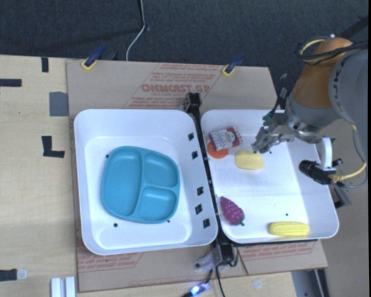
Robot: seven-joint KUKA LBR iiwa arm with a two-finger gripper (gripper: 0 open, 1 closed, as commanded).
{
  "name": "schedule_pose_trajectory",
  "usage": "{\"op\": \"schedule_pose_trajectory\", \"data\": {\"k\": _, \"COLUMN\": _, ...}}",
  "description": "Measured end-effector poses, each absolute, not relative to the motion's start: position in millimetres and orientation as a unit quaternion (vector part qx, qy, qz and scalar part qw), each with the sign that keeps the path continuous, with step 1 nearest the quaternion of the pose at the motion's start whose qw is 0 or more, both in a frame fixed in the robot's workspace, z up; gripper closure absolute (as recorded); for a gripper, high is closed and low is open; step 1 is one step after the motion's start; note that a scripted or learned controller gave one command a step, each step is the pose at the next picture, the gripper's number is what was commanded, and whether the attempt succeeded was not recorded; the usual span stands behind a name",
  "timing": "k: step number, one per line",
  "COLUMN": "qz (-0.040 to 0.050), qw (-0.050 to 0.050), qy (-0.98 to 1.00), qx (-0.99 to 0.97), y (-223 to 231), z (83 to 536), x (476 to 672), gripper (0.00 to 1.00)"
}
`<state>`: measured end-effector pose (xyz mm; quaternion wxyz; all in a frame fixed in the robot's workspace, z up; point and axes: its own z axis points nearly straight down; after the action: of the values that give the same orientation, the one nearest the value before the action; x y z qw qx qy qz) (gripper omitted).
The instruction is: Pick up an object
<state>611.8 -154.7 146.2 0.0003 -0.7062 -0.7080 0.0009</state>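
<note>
The claw point(261, 146) hangs just above the pale yellow lemon-shaped toy point(249, 161), at its 1 o'clock, in the right white bin point(309, 197); its grip can't be told.

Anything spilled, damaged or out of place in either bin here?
Nothing stands out. The blue divided plate lies flat in the left bin. In the right bin, the yellow lemon, purple grapes, corn cob and red packet lie apart, unspilled.
</note>
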Motion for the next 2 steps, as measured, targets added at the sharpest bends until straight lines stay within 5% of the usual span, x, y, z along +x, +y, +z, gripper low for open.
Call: {"op": "schedule_pose_trajectory", "data": {"k": 2, "qz": -0.0010, "qw": -0.002, "qy": -0.708, "qx": -0.706, "y": -154.5, "z": 241.3, "x": 617.0, "gripper": 1.00}}
